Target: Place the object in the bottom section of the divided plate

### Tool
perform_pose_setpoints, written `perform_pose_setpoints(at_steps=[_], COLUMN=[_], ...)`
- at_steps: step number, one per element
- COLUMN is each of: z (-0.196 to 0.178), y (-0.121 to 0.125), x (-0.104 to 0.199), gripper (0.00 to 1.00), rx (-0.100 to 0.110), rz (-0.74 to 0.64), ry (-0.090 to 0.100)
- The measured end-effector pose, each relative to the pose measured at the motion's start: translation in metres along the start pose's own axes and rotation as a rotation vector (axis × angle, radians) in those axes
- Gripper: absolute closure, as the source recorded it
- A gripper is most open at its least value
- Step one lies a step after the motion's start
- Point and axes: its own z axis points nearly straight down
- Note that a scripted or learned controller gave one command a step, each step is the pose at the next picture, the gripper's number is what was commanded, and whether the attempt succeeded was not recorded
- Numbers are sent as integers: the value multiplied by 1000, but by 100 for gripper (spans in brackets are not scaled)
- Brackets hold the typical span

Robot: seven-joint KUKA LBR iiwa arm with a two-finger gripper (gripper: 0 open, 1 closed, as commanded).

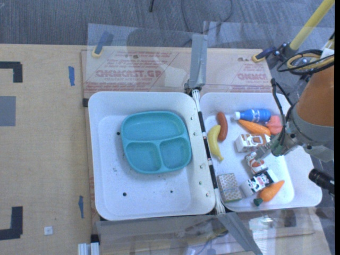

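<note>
The blue plate (155, 142) is seen in the left bin (106, 195), with nothing on it. It has one long part on the far side and two small parts on the near side. All the toy food is kept in the right bin (305, 195). A banana (214, 142), a sausage (222, 126), a bottle (254, 115), a carrot (254, 127), a small carton (250, 142), a sponge (229, 187) and a second carrot (271, 190) can be seen there.

The gripper (261, 154) is hung low over the middle of the right bin, among the packed toys. Whether its jaws are open or closed cannot be told, and nothing can be seen held between them. Which toy is meant to be moved cannot be told either.

Things could go wrong here. The toys are crowded, so two could be pinched at once, or one could be pushed away and missed. A round toy could be dropped on the wall between the bins. It could also be put in the wrong part of the plate, because the parts sit close together.
</note>
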Motion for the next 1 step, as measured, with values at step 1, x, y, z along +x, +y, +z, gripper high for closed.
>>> perform_pose_setpoints(at_steps=[1], z=[-167], y=[5], x=[37], gripper=[100], rx=[0], rz=[-7], ry=[-1])
